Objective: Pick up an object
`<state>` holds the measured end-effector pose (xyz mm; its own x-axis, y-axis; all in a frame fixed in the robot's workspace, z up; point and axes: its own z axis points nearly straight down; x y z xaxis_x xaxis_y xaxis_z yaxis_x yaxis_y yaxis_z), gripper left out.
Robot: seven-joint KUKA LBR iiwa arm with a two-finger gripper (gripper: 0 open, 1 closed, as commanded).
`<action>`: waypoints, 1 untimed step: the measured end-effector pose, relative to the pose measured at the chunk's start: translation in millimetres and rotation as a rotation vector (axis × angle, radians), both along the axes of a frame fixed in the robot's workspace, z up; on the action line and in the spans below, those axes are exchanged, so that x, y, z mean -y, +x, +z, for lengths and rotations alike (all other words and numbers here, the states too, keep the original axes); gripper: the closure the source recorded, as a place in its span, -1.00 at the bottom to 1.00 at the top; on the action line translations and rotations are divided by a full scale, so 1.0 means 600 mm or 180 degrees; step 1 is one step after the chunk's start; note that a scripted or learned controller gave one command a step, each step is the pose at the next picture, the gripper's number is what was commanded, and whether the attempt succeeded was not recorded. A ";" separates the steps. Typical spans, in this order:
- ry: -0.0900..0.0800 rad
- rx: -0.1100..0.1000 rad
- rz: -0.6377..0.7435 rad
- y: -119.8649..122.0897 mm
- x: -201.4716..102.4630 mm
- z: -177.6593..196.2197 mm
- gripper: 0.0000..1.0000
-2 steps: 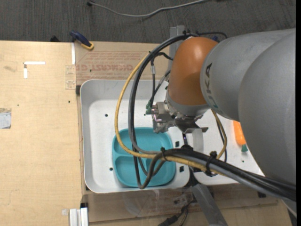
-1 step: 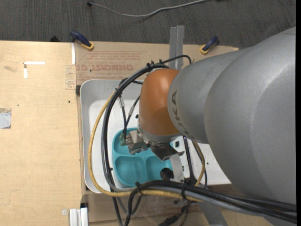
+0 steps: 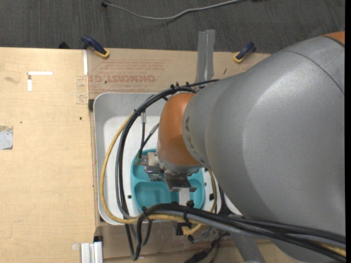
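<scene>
Grey arm [image 3: 274, 141] bulk is what we meet first, filling the right half of the view and reaching in over the bench [image 3: 44, 147]. Its orange band [image 3: 174, 130] sits above the wrist, directly over the left bin [image 3: 107, 141]. Below the band we see the gripper [image 3: 174, 184] pointing down into the bin, but its fingers are hidden beneath the wrist housing, so we cannot tell whether the claw is released or clenched.

Under the wrist lies a teal tray [image 3: 143, 193] (it looks moulded, with rounded compartments), resting on the bin floor toward the bin's near side. We see the wrist right above it, yet whether anything touches it we cannot tell.

Black and yellow cables [image 3: 118, 163] loop from the arm around the left of the tray and back under the arm along the bin's near edge.

Beyond the bin, a cardboard sheet [image 3: 137, 75] with mirrored red print lies flat, pinned by two blue-and-orange clamps [image 3: 96, 45] at the bench's far edge. Farther back, a thin cord [image 3: 181, 12] crosses the dark floor.
</scene>
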<state>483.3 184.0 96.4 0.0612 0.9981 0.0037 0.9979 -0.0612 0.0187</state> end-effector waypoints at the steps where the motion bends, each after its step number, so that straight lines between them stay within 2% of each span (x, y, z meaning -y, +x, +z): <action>1: -0.0020 -0.0069 -0.0376 -0.001 0.026 0.357 1.00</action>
